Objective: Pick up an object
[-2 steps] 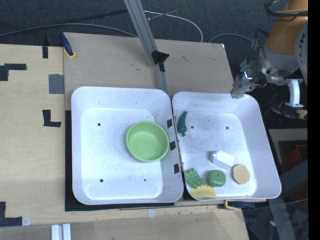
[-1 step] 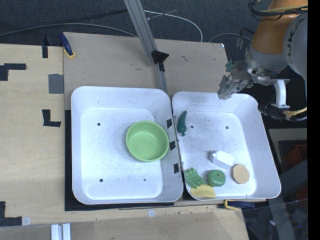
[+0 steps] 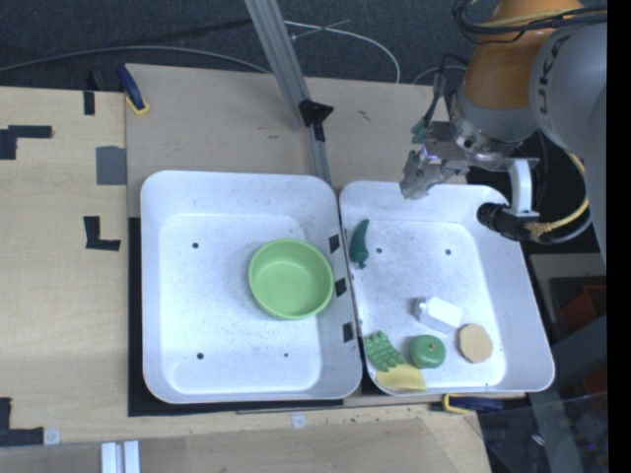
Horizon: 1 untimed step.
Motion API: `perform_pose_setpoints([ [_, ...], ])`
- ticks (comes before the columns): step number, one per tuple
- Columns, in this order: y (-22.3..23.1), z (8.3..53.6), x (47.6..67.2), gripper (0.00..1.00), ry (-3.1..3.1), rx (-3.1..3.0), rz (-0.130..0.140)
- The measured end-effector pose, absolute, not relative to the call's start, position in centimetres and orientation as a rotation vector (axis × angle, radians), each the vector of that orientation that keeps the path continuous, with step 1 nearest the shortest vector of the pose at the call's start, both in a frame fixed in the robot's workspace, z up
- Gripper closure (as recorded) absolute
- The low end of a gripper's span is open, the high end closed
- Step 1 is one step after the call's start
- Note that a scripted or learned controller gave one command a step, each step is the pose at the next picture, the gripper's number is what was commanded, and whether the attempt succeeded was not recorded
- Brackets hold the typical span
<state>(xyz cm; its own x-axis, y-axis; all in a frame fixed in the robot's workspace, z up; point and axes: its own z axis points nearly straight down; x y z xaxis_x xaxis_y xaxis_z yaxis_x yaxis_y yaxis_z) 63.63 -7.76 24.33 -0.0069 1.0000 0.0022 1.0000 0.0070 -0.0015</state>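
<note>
My gripper [image 3: 418, 182] hangs over the back rim of the right bin [image 3: 513, 294], with nothing seen between its fingers. In that bin lie a dark green curved piece [image 3: 359, 241] by the left wall, a small white block [image 3: 437, 312], a round tan disc [image 3: 475, 342], a round green object [image 3: 427, 351], a ridged green piece [image 3: 382, 348] and a yellow piece [image 3: 403, 377] near the front. A light green bowl [image 3: 290, 278] sits in the left bin [image 3: 177, 264].
A grey metal pole [image 3: 286, 67] slants across the bench behind the bins. The arm's body [image 3: 523, 57] and black cables fill the upper right. Wooden bench surface lies to the left and behind.
</note>
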Motion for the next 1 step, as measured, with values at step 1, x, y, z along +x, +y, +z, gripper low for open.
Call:
perform_pose_setpoints([
  [1,-2.36,22.91,62.52,1.00,-2.226,-2.212,0.002],
])
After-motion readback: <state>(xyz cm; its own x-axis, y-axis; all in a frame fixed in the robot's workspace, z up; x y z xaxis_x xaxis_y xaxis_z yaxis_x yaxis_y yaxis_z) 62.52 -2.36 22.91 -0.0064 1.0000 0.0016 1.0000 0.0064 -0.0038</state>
